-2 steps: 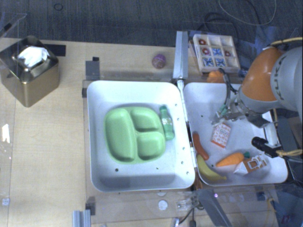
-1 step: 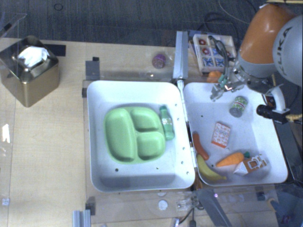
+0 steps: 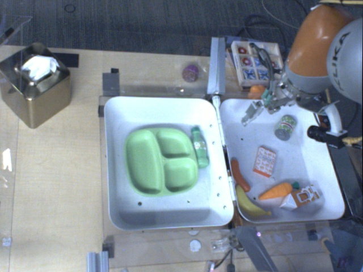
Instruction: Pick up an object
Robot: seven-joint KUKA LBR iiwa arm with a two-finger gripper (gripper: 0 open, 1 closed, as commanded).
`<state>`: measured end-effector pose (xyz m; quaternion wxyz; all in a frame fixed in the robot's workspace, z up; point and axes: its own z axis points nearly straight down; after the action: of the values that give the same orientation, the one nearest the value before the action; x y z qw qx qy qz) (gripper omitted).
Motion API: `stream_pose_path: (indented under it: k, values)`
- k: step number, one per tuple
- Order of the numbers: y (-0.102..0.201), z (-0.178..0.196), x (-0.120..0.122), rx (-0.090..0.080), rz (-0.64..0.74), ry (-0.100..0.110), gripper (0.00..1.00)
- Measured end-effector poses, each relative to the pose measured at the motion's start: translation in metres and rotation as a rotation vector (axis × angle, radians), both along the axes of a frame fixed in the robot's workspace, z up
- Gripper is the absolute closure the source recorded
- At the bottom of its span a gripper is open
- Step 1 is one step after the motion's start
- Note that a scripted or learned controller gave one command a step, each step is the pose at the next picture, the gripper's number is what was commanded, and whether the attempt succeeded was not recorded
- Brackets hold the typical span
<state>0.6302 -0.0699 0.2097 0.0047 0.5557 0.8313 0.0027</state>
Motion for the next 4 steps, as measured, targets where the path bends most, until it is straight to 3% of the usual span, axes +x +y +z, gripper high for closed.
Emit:
stream_pose_path:
  k: [1, 2, 3, 4]
  values:
    - [-0.050, -0.077, -0.042, 0.000, 0.031, 0.006, 0.00]
    - [-0.041, -0.119, -0.070, -0.002, 0.083, -0.005, 0.00]
    - [-0.041, -0.106, -0.066, -0.004, 0.083, -0.017, 1.00]
    - [-0.002, 0.003, -0.047, -0.001, 0.134, -0.002, 1.00]
